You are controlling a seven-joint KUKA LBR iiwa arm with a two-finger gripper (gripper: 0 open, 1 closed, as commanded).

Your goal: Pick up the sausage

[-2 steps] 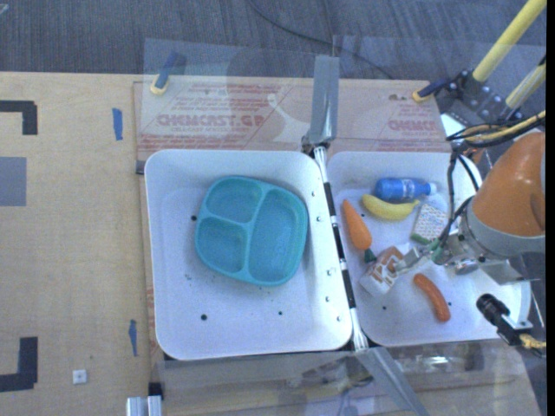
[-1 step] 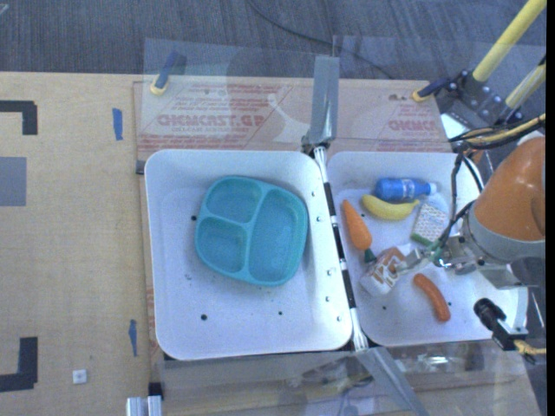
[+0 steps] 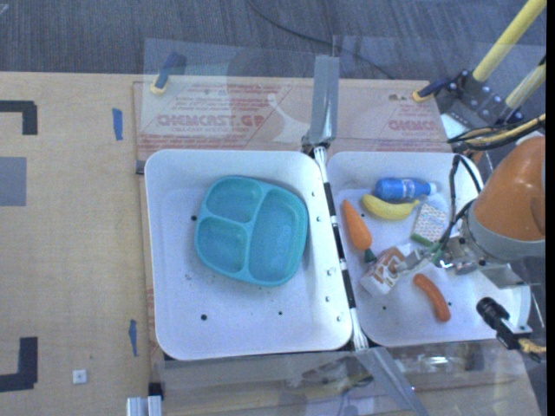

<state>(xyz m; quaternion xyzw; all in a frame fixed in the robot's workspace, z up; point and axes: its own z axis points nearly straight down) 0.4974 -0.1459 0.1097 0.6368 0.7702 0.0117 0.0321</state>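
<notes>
Hand [image 3: 444, 256] poised low, just above sausage [image 3: 432, 297].

Clear sheet [image 3: 234, 111] behind the bins reads "CHEMCAST".

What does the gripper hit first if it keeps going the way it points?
Likely the small carton: the gripper points toward the view's left, with the carton next in line. The sausage lies below that line. Height is unclear.

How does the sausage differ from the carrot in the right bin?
The sausage is reddish-orange all over; the carrot is orange with a green end. The sausage has rounded ends, while the carrot tapers. The sausage lies nearer the bin's front, the carrot beside the divider. Both are elongated and lie slanted.
</notes>
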